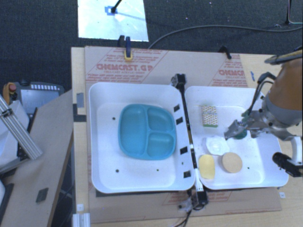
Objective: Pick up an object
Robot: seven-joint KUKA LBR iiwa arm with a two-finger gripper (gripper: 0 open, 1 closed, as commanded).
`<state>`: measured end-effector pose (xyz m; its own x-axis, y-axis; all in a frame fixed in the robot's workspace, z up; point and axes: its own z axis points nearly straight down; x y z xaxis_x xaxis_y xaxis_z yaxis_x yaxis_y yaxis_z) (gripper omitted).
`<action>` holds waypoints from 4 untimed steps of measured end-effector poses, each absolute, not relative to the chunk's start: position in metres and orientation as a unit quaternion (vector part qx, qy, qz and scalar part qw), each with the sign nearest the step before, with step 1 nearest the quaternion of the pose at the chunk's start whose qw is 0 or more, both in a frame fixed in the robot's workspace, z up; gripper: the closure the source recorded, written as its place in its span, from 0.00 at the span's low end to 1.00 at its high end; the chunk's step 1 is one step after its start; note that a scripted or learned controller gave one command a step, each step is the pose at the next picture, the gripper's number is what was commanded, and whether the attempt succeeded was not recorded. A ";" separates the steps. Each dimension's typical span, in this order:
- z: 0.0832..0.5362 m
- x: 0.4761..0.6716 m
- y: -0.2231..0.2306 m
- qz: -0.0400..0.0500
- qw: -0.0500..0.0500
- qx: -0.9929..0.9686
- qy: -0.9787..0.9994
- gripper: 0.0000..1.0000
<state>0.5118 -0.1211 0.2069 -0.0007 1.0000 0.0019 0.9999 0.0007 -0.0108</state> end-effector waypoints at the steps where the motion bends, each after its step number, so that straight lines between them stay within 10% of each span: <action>1: 0.213 0.514 -0.121 0.000 0.000 -0.706 -0.708 0.00; 4: 0.084 0.526 -0.125 0.000 0.000 -0.707 -0.707 0.00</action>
